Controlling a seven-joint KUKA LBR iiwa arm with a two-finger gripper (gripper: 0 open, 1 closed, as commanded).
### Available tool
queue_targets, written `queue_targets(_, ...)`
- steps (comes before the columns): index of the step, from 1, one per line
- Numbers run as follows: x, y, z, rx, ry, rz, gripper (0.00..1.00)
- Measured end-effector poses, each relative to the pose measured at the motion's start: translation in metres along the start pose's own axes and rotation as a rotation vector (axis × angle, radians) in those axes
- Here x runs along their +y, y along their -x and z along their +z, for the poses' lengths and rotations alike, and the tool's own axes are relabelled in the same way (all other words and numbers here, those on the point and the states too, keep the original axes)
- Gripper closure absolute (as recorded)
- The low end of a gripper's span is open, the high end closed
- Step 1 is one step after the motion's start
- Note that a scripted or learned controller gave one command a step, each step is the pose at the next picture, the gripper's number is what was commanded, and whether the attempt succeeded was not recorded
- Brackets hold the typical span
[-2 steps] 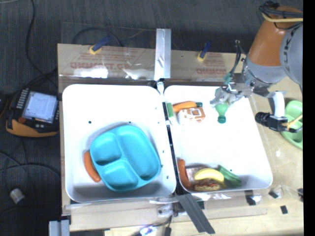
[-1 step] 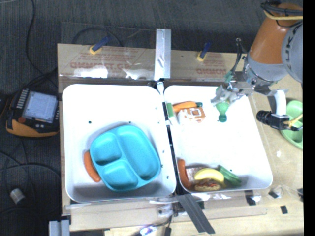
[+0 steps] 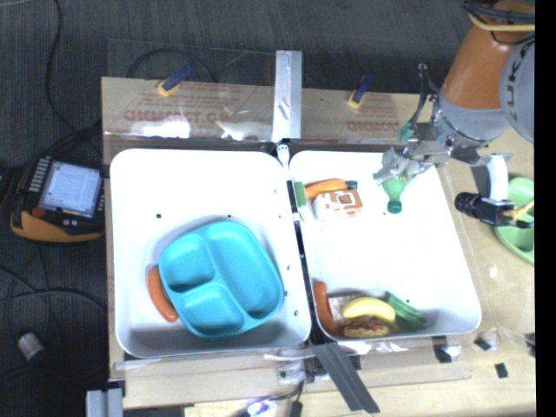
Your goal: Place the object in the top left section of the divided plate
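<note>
1. The end effector hangs over the right bin at its 1 o'clock corner, and a green object sits between its fingers, clamped, probably for carrying.
2. The plate, smooth blue plastic with rounded sections, lies in the left bin.
3. An orange sausage touches the plate at 8 o'clock.
</note>
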State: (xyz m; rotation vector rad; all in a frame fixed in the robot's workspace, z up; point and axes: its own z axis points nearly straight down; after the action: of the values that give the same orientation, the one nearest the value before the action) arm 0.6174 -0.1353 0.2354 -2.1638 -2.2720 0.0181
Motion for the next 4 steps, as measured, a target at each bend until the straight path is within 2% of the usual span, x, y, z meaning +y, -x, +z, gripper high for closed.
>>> queue_targets(1, -0.042, -0.032, -0.028, 0.003, 0.011, -0.374, 1.00)
queue_targets(4, -0.040, -0.036, -0.054, 0.008, 0.012, -0.380, 1.00)
